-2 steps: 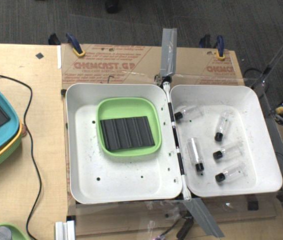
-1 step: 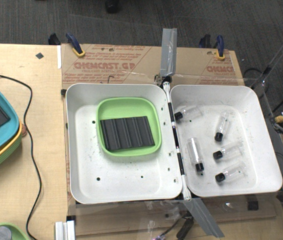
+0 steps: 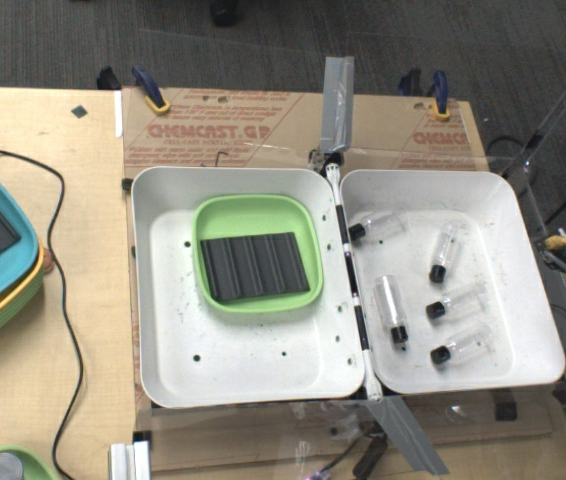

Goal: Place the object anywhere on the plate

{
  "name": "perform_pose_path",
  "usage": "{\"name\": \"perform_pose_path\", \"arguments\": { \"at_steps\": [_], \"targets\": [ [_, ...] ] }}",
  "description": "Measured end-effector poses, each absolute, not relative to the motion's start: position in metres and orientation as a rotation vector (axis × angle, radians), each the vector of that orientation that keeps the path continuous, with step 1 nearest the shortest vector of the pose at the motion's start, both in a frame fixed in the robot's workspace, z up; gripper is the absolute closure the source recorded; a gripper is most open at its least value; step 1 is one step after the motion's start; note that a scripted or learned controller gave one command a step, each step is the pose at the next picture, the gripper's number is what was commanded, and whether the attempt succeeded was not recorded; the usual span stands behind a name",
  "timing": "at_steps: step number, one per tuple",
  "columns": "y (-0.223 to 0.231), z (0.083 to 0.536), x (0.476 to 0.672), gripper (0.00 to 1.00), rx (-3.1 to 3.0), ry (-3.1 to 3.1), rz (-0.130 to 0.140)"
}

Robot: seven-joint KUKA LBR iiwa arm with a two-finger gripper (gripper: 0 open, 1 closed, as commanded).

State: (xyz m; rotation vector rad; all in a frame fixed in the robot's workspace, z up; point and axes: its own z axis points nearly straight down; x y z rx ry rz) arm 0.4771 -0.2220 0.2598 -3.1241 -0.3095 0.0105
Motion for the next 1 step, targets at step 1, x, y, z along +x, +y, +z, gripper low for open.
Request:
{"name": "perform_pose_path", "arguments": {
  "at_steps": [1],
  "targets": [
    [-0.222, 0.2578, 0.4772, 0.0, -3.124, -0.309, 0.009]
  ]
}}
